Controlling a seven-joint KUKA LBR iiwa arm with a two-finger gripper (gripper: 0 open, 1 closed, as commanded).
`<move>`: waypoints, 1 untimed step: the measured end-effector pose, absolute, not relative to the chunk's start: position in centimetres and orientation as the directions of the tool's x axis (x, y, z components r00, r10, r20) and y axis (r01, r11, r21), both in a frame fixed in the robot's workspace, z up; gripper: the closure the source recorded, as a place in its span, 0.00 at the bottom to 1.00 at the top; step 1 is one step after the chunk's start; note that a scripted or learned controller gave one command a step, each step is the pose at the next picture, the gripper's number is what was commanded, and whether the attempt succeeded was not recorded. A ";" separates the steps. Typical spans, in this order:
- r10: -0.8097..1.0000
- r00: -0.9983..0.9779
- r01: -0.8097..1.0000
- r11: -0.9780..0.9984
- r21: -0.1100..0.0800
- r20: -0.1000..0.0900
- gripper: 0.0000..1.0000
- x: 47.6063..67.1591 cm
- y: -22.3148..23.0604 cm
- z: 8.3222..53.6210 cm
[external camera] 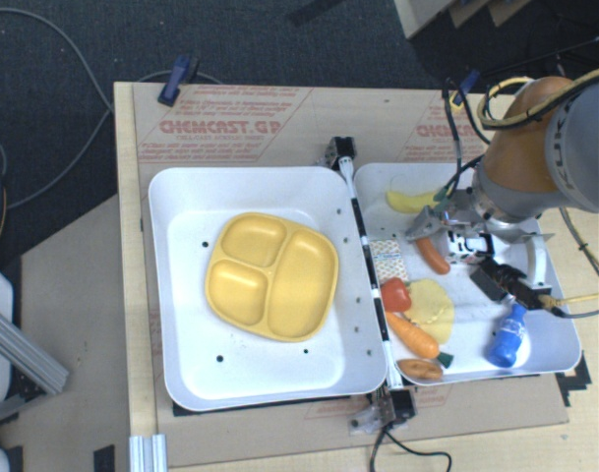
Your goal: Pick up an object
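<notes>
Left bin [181,293]: one yellow divided plate [271,275], rigid, broad, awkward to pinch. Right bin [565,347]: carrot [413,334], red pepper [395,294], sausage [433,253], banana [409,202], blue bottle [508,338]. Claw [454,232] sits low over the sausage; its opening cannot be judged and no object is seen in its hold. The sausage looks light, smooth, likely slippery; grip across its middle.

Smooth glossy yellow plastic divided plate [271,277], white bins [181,264] of smooth matt plastic, shiny orange plastic carrot [413,334], glossy blue plastic bottle [508,337], tabletop [240,126] of matt brown printed cardboard, floor [73,28] of dark rough carpet
</notes>
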State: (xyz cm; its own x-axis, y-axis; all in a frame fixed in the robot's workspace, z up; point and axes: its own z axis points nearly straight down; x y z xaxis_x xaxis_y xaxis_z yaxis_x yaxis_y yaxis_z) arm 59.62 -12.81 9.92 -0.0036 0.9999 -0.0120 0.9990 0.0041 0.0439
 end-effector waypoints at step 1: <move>1.000 -0.001 0.999 0.002 0.052 -0.021 1.00 59.8 -13.2 11.3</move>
State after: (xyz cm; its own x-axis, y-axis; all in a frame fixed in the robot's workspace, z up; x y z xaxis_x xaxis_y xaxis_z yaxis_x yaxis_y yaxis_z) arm 59.81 -13.21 11.33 -0.0014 0.9998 -0.0206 0.9987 0.0024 0.0518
